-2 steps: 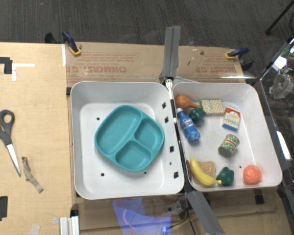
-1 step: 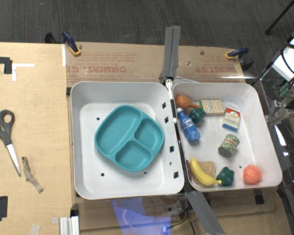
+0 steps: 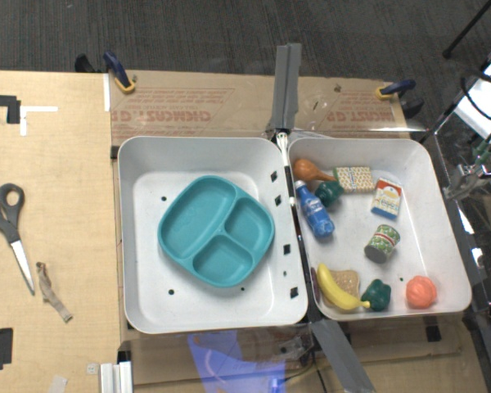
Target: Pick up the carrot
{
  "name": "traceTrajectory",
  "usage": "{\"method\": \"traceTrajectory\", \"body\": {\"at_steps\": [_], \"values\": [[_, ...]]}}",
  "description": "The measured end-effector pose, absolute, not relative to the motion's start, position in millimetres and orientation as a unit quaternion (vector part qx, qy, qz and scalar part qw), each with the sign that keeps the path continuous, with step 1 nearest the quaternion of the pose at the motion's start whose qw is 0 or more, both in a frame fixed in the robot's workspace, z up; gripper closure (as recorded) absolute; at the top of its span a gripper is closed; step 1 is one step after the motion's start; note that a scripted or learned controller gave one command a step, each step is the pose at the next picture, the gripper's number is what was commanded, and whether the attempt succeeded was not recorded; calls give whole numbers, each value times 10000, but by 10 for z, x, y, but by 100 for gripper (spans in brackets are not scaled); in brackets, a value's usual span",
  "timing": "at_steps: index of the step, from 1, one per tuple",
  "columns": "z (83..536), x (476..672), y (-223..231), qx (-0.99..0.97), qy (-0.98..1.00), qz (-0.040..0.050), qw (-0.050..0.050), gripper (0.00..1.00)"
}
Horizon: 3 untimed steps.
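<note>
Bench: you are looking down on a pale wooden top, with a cardboard sheet under the far side of both bins and dark floor beyond.
Gripper: you cannot tell from this view whether it is released or clenched.
Right bin: white and shallow; it holds all the small items.
Carrot: orange, lying in the far left corner of the right bin, close to the wall shared with the other bin.
Next to the carrot: a dark green piece sits just beside its near end, and a blue bottle lies along the shared wall just nearer to you.
Cracker box: just to the right of the carrot, near the far wall.
Middle of the bin: a red and white carton, with a green-labelled can on its side nearer to you.
Near edge: a banana touches a tan slice; a green pepper sits at the banana's tip, and an orange ball sits apart to the right.
Left bin: it holds a teal divided plate, turned at an angle.
Far corners: a blue clamp on the left and another clamp on the right.
Left of the bins: scissors lie on the wood, with a tan strip nearby.
</note>
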<state>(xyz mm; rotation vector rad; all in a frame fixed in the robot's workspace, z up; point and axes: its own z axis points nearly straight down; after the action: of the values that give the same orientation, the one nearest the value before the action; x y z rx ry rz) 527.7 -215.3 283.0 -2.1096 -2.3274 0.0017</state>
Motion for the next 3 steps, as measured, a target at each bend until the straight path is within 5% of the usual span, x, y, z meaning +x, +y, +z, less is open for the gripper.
{"method": "traceTrajectory", "body": {"at_steps": [1,2,3], "values": [[3376,4818,-2222,-5024,-8646,1,-13,100],[3174,4925,-2200,-3182,-9480,-1,-1,100],[3374,4795,-2117,-883,-9961,2,-22,100]]}}
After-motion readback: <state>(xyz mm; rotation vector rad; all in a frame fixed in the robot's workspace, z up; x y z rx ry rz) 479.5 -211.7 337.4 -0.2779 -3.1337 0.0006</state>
